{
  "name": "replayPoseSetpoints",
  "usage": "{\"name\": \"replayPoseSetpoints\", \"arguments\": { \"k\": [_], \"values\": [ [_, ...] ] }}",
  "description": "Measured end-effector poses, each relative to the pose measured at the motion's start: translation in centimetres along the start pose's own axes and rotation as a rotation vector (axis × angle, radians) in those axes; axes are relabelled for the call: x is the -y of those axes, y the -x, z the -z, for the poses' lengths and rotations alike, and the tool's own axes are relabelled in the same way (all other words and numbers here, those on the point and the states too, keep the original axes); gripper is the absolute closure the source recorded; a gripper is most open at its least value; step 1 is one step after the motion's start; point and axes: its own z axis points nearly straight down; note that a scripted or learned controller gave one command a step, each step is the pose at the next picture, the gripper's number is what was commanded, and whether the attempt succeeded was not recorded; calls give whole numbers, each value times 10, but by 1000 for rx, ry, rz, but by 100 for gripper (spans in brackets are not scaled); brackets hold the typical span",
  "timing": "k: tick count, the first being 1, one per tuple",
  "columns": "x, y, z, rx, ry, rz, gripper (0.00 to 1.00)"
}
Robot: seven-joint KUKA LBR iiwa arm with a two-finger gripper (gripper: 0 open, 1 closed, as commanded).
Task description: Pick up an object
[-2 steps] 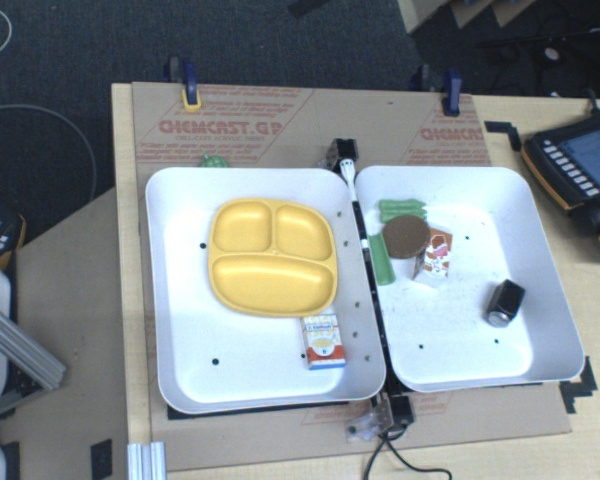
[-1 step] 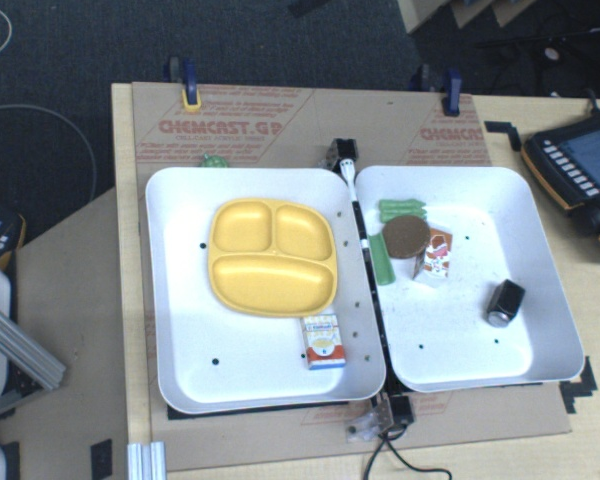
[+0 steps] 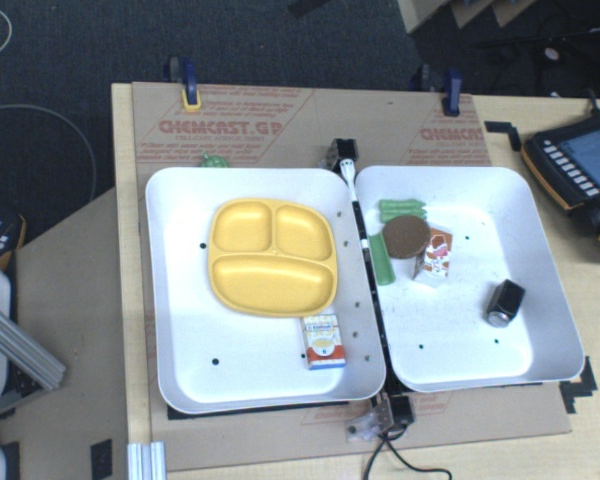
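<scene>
Camera view: small dark cylinder (image 3: 504, 302) lies tilted in right bin (image 3: 550, 343), long axis near-left to far-right.

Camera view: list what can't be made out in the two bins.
- Green pieces: partly hidden under the brown disc; their shape stays unclear.
- Small carton: print too small to read, its near end tucked under the disc.
- Dark cylinder: too small and blurred to identify.
</scene>
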Motion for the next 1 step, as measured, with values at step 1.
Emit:
{"name": "replayPoseSetpoints", "arguments": {
  "k": [1],
  "values": [
    [-35,-2,0,-1,0,5,100]
  ]
}}
